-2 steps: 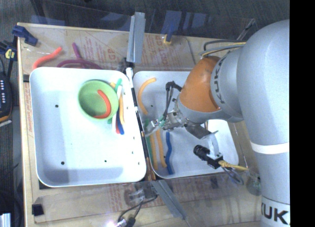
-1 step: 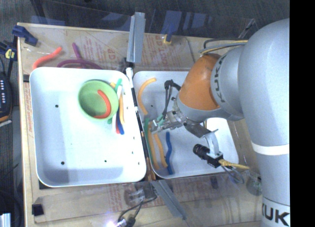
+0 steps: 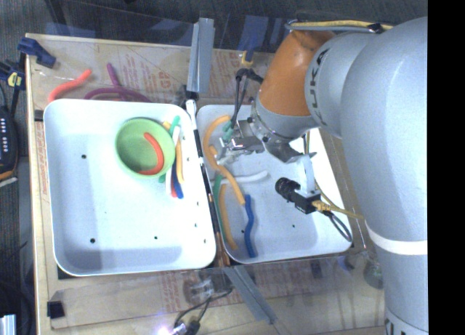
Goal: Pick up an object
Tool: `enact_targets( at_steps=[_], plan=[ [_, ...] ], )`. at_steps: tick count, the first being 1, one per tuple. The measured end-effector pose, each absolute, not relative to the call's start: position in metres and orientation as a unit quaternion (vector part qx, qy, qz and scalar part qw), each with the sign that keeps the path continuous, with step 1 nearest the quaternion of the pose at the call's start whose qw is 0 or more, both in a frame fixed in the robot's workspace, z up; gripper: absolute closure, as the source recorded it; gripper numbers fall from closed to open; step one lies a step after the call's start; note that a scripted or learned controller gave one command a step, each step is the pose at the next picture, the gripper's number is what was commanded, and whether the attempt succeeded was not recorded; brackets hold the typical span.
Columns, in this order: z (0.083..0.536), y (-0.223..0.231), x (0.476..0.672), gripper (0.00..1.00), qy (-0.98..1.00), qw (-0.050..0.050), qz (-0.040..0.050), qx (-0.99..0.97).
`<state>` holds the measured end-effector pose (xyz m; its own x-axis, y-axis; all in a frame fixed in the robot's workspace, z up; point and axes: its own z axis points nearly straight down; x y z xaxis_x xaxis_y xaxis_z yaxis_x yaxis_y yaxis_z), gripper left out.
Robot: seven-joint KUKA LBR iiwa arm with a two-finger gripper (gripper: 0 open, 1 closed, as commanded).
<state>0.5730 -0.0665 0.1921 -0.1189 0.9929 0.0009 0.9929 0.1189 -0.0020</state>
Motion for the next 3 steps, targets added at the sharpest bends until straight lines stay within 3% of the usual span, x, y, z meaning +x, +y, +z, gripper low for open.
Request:
enact_targets(
  at_steps=[1, 2, 3],
  plan=[
    [0.192, -0.066, 0.573, 0.0, -0.748, 0.001, 0.0003, -0.664],
    [0.153, -0.087, 0.593, 0.0, -0.724, -0.013, -0.0092, -0.69],
    [0.135, -0.098, 0.586, 0.0, -0.737, -0.008, 0.0012, -0.676]
  ],
)
